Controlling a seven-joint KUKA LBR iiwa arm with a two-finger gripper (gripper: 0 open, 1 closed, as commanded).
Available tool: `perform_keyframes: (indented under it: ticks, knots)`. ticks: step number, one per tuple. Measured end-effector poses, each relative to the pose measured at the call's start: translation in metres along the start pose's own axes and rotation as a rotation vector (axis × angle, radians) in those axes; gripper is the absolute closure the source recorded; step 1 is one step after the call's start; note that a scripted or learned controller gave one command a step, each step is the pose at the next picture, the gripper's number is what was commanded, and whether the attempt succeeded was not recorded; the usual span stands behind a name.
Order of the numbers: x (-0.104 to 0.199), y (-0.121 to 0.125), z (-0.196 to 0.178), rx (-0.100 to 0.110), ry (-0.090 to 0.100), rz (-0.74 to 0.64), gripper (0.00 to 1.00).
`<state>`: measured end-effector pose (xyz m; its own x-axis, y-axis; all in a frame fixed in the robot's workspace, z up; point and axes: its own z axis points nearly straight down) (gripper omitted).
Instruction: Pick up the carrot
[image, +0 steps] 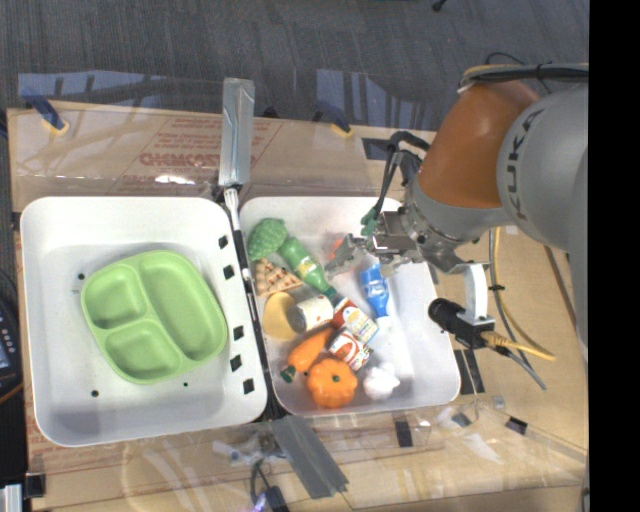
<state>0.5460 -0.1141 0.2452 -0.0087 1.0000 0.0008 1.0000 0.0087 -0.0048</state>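
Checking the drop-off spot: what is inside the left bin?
The left bin holds a green divided plate, its three compartments bare. Whatever bin floor lies beneath the plate is covered.

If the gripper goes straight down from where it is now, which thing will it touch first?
Probably the blue bottle, which lies just below the gripper in the right bin. Depth is unclear from this slanted view. The carrot lies further toward the bin's front-left.

Orange carrot (306, 353), orange pumpkin (332, 383), green tray (152, 315), white bins (50, 300).
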Motion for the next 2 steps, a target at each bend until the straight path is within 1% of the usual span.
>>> perform_keyframes:
  ticks: [1,2]
  knots:
    - [-0.014,-0.047,0.148,-0.015,0.000,0.132,0.00]
    - [0.009,-0.067,0.153,-0.006,0.002,0.345,0.00]
